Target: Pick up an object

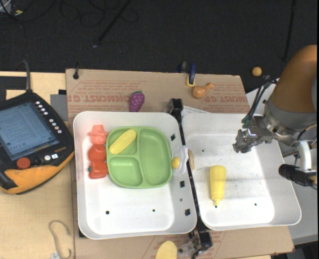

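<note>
1. Reaching in from the right, the grey arm (pixel 291 99) with its orange band hangs over the upper right part of the right bin (pixel 289 212).
2. The gripper (pixel 244 143) sits low over that bin's bare floor, near its upper middle. It is dark and small in the camera view, so I cannot tell how it is set, and nothing can be made out in it.
3. A yellow mustard bottle (pixel 217 182) lies on the floor of the right bin, left of centre, its nozzle pointing toward the near rim. It lies below and left of the gripper, apart from it.
4. The left bin (pixel 127 220) holds a green divided plate (pixel 143 163). An ear of corn (pixel 122 141) rests in the plate's upper left compartment.
5. A red and pink toy (pixel 97 152) lies just left of the plate, touching its edge.
6. A small yellow piece (pixel 176 163) sits at the plate's right edge, by the divider between the bins.
7. Behind the bins, on the cardboard, lie a purple bunch of grapes (pixel 137 100) and an orange pear-shaped toy (pixel 201 89).
8. On the tabletop to the left rests a control pendant (pixel 25 139) with a screen.
</note>
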Controlling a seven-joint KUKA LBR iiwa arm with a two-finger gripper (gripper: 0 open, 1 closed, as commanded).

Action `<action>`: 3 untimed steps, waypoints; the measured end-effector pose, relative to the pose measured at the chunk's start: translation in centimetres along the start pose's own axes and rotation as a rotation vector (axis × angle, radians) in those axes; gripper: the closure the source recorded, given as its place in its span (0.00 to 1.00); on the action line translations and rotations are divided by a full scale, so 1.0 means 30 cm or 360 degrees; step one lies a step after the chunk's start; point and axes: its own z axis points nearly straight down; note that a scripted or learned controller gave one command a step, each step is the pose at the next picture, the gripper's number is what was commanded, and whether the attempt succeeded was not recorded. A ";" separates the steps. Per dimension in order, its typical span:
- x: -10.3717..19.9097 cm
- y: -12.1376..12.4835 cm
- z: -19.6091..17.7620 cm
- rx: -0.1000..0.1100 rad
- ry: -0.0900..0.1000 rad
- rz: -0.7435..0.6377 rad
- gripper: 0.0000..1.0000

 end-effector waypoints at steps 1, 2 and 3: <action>0.190 -0.044 -0.047 -0.0003 0.0001 -0.0003 1.00; 0.238 -0.016 -0.010 -0.0001 -0.0003 0.0003 1.00; 0.228 -0.034 -0.057 -0.0004 -0.0003 0.0008 1.00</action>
